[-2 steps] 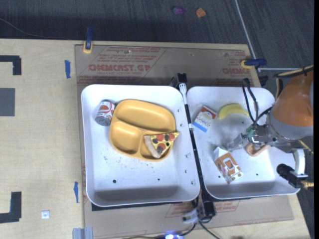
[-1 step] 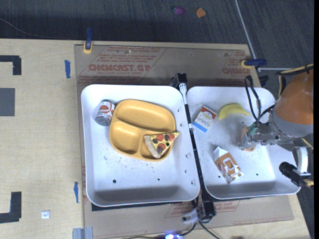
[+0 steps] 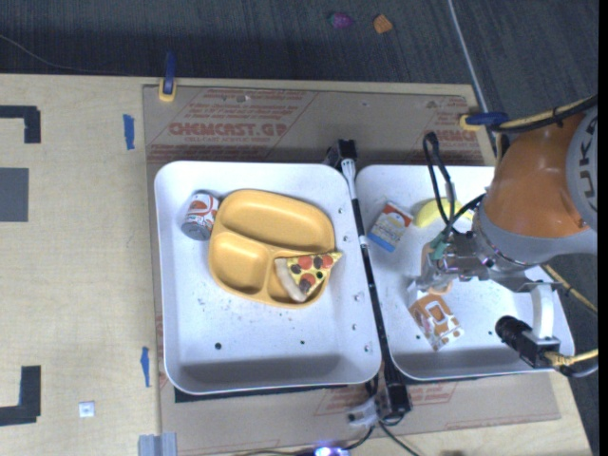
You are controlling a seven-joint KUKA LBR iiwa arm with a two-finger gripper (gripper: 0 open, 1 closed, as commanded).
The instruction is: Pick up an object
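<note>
Under your gripper (image 3: 435, 272), jaw state hidden, lies a crinkled orange-and-white packet (image 3: 435, 318); beside it sits a small boxy carton (image 3: 389, 227).

Both bins, the left (image 3: 180, 283) and the right (image 3: 475, 354), are formed of smooth white material with a dull sheen, scuffed in places. The yellow tray (image 3: 256, 240) is seen as glossy moulded plastic, as is the pizza slice (image 3: 306, 272). A shiny metal finish is shown by the can (image 3: 199, 214). The small carton (image 3: 388, 227) and the orange packet (image 3: 435, 317) appear printed. The bench top (image 3: 76, 255) is matt, like pale wood.
</note>
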